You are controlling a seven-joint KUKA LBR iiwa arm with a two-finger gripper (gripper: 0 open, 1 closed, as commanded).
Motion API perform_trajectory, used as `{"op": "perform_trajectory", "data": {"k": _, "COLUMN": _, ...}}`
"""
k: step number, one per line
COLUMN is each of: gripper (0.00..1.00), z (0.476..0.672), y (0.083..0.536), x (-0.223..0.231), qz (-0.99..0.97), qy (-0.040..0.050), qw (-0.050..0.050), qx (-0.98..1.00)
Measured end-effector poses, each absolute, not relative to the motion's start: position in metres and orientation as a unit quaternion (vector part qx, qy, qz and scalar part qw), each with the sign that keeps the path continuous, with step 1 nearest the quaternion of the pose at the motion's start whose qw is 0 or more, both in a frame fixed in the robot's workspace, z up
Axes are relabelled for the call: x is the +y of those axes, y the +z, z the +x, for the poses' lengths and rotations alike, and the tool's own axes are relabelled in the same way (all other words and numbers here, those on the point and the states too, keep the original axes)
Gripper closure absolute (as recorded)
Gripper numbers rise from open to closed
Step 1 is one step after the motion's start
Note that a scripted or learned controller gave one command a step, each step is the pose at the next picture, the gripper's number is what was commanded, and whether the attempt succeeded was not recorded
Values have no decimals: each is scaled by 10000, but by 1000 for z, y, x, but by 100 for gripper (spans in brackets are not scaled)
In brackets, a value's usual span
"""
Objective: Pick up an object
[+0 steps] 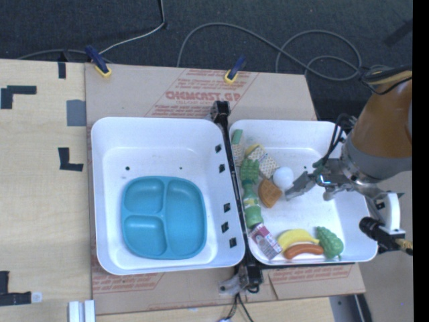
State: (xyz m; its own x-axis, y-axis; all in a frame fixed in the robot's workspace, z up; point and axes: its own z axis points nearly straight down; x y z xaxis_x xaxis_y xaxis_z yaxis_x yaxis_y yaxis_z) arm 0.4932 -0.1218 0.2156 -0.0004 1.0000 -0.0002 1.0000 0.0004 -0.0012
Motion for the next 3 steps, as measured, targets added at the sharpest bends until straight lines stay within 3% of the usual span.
{"op": "perform_trajectory", "data": {"k": 1, "gripper": 0, "z": 548, "y": 87, "x": -105, "qz": -7070, "qy": -19, "qw": -51, "qx": -7072}}
{"op": "perform_trajectory", "data": {"k": 2, "gripper": 100, "z": 547, "y": 96, "x": -106, "qz": -7072, "qy": -9, "qw": -40, "qx": -7070}}
{"op": "perform_trajectory", "data": {"k": 3, "gripper": 100, "z": 538, "y": 184, "x": -56, "qz": -7064, "qy": 1, "qw": 3, "qx": -7078}}
